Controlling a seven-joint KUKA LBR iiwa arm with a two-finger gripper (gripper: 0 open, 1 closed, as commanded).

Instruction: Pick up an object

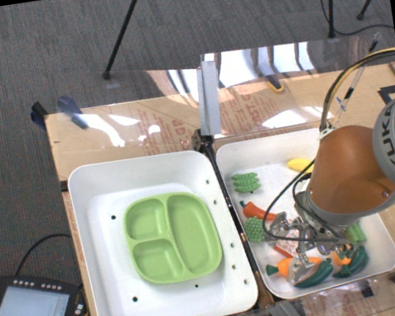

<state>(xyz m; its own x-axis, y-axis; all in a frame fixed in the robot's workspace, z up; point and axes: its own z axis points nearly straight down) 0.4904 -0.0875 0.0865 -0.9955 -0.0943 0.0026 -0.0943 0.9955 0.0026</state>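
Note:
The right bin holds several toy foods. A ridged light-green piece and a yellow piece lie toward its back. Near its left wall lie an orange carrot and a bumpy green piece. Along the front lie a small orange carrot and a dark green pod, with another dark green piece to the right. My gripper is down low in the front of this bin, just above the dark green pod and beside the small carrot. The orange-banded wrist hides the bin's middle.
The left bin holds a light-green divided plate. A metal post stands behind the seam between the bins. A teach pendant lies off the bench at the lower left. Black cables loop beside the wrist.

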